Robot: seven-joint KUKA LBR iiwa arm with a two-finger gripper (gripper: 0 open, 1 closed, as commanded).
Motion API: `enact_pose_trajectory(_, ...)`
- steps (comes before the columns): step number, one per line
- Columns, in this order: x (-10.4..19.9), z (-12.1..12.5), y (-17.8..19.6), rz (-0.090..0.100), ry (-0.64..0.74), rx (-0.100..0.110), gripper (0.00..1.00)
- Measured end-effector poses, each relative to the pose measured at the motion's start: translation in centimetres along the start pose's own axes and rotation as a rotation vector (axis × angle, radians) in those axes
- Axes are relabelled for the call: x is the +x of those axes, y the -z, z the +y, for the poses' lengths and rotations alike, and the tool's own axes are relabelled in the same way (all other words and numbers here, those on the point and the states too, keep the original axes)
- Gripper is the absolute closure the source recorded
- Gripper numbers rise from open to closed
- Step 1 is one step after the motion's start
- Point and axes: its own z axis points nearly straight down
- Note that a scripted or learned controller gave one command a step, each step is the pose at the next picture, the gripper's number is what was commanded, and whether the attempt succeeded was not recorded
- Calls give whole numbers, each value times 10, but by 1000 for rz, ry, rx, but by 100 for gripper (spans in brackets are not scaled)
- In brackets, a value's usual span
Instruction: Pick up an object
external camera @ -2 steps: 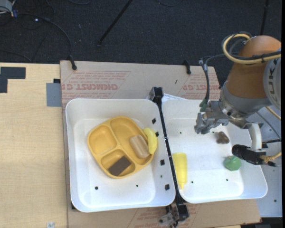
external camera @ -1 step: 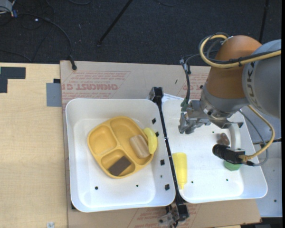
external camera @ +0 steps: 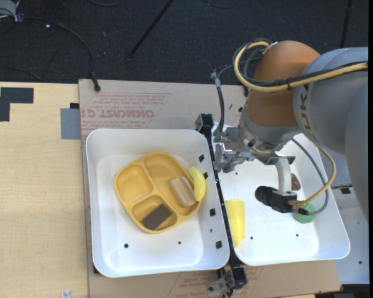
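My gripper (external camera: 224, 158) hangs low over the left edge of the right bin (external camera: 326, 244), close to the divider between the two bins. A pale yellow oblong object (external camera: 235, 221) lies in the right bin's front left corner, a little in front of the gripper. A small green object (external camera: 304, 215) lies further right in that bin, with a small brownish thing (external camera: 294, 182) behind it, partly hidden. I see nothing held in the gripper.
In the left bin (external camera: 112, 253) a yellow divided tray (external camera: 132, 182) holds a brown block (external camera: 156, 216) and a tan piece (external camera: 182, 192). A yellow banana-like object (external camera: 198, 183) leans at the tray's right edge. The arm covers the right bin's back part.
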Motion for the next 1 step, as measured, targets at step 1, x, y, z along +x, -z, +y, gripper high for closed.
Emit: enact_pose_trajectory(1, 55, 9, 7, 0, 1, 0, 100)
